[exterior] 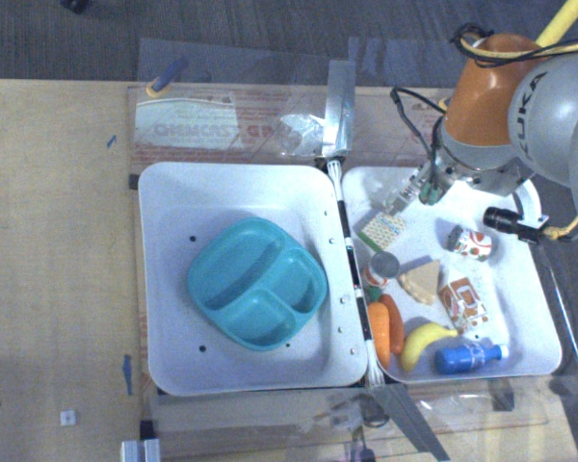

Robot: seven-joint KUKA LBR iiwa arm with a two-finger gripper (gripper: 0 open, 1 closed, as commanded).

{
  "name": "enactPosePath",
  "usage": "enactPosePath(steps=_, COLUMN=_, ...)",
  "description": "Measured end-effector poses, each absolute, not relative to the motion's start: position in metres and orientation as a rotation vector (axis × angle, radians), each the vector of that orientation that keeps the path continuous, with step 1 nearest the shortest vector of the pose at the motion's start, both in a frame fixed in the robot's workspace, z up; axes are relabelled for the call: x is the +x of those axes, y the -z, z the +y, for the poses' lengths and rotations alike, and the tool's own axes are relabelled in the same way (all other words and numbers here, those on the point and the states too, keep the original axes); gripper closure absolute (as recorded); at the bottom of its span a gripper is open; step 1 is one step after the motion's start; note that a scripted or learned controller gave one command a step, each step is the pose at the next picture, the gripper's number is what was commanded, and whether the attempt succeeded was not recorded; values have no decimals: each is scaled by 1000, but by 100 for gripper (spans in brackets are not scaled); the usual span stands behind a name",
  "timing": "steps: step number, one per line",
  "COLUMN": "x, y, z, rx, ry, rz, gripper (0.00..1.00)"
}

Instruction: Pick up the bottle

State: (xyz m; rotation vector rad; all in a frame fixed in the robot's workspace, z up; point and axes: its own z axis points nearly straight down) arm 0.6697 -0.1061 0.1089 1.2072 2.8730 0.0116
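Wood bench (48,258) under two smooth white bins. I see the left bin (164,354) with a round-cornered blue tray (257,282). My arm (520,114) hangs over the right bin (544,325); its claw (416,192) is too blurry, so I cannot tell its state. Near the front wall lies the blue bottle (465,356), touching a curved banana (422,343) beside a carrot (385,323).

Two white bins (164,258), one teal tray (257,283), one blue bottle (467,356)

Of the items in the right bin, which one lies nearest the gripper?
The small checkered packet, just below-left of the gripper near the bin's top-left. The blue bottle, banana and carrot lie far off at the bin's front edge.
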Motion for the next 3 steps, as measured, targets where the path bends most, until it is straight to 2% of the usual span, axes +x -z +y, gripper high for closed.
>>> enactPosePath(steps=1, x=617, y=-104, z=-98, rx=837, ry=-12, rz=2981, gripper=100)
enactPosePath(steps=2, x=627, y=-224, z=-44, rx=1461, ry=-2, rz=2775, gripper=100)
enactPosePath(steps=3, x=538, y=-202, z=23, rx=1453, ry=2, rz=2788, gripper=100)
